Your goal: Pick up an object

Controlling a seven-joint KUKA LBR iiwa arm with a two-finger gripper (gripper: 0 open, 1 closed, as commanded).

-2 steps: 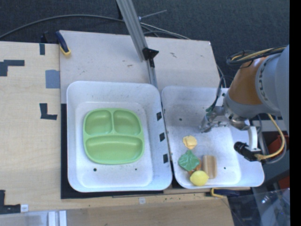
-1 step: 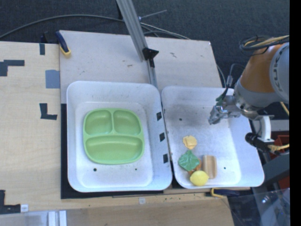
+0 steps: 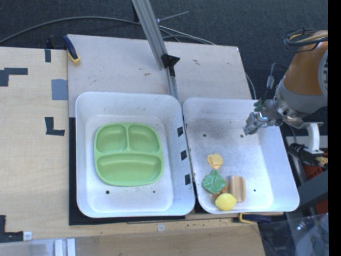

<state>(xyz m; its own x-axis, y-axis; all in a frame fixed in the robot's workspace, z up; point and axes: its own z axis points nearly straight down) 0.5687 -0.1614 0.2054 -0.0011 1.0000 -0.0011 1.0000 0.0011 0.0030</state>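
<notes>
Four items are clustered at the near edge of the right white bin (image 3: pixel 277 185): yellow lemon-shaped piece (image 3: pixel 226 201), tan bun-like piece (image 3: pixel 237 188), green leaf-shaped piece (image 3: pixel 213 182), small yellow lump (image 3: pixel 215 160). Open floor lies beyond them. Grey two-finger gripper (image 3: pixel 251 126) is seen over the far right side; finger opening cannot be told, nothing seen held.

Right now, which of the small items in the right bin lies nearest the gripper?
The pale yellow piece: it lies topmost in the cluster, closest to the gripper. The green leaf, tan block and yellow lemon lie farther down.
</notes>
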